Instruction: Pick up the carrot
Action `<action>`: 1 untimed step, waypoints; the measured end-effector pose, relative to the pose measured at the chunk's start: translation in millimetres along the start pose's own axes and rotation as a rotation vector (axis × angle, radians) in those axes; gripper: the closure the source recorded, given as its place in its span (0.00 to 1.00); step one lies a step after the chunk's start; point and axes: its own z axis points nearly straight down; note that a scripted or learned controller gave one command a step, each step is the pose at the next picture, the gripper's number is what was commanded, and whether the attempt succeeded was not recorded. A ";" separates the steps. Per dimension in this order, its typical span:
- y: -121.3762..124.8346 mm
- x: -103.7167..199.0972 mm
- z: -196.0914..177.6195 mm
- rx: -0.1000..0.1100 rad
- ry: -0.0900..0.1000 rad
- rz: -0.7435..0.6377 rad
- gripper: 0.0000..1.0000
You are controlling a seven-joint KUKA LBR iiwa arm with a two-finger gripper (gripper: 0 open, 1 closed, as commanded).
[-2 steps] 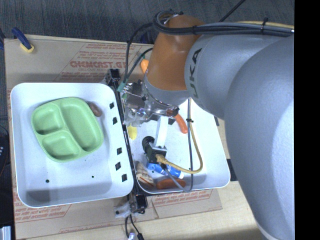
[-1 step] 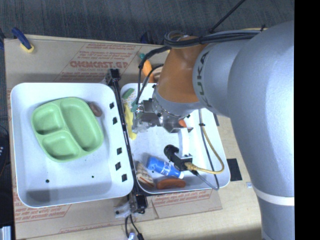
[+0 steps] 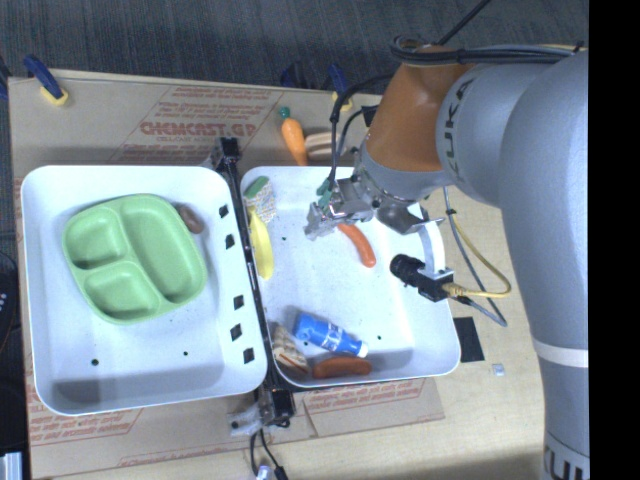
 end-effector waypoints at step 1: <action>-25.4 5.7 -60.4 -0.002 -0.001 -0.358 1.00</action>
